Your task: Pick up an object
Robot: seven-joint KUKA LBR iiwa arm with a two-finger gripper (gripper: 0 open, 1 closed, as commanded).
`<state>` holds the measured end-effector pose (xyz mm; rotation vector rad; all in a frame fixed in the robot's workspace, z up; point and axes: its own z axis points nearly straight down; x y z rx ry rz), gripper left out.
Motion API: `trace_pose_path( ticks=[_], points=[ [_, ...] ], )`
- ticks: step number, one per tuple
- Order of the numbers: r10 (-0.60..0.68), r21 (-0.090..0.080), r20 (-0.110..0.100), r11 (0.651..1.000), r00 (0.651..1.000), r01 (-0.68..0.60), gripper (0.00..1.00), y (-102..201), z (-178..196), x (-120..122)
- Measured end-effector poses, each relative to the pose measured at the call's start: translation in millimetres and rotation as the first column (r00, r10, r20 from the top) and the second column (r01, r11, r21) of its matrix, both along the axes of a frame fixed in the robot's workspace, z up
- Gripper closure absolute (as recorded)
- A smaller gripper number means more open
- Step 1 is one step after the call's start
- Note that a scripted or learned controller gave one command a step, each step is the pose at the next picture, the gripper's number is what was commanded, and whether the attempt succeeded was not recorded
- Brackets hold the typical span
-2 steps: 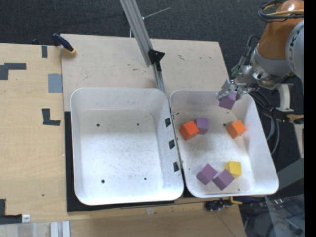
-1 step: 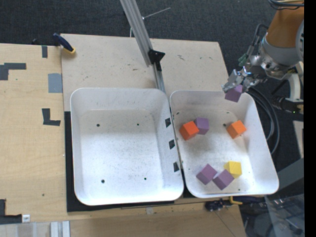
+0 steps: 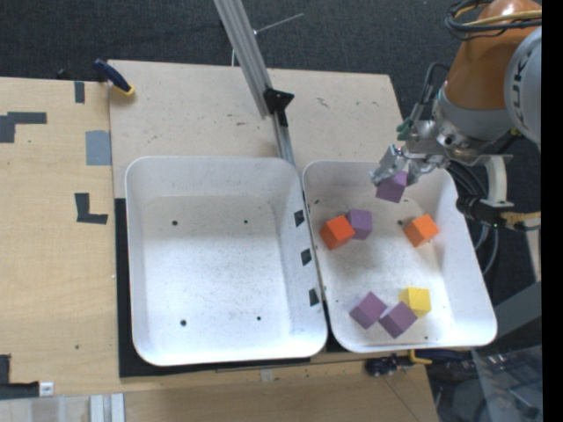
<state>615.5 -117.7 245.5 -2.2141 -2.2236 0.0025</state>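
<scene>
The right bin (image 3: 457,236) holds two orange cubes (image 3: 336,232) (image 3: 421,229), three purple cubes (image 3: 360,223) (image 3: 369,309) (image 3: 398,319) and one yellow cube (image 3: 417,300). A fourth purple cube (image 3: 391,186) sits clamped between the gripper's (image 3: 393,176) fingers — lifted above the bin's far edge. The arm (image 3: 482,69) reaches in from the right, wrist angled downward.

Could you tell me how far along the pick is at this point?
Done, it seems: the gripper has a purple cube between its fingers, raised over the right bin. In hand: that one cube. Left: probably only carrying it clear. Two orange cubes, three purple ones and a yellow cube lie in that bin.
</scene>
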Motion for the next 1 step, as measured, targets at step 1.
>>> trace_pose_path(
  ticks=[1],
  points=[
    [0.000,-0.001,-0.001,1.000,1.000,0.000,1.00,45.5,-13.5,-26.7]
  ],
)
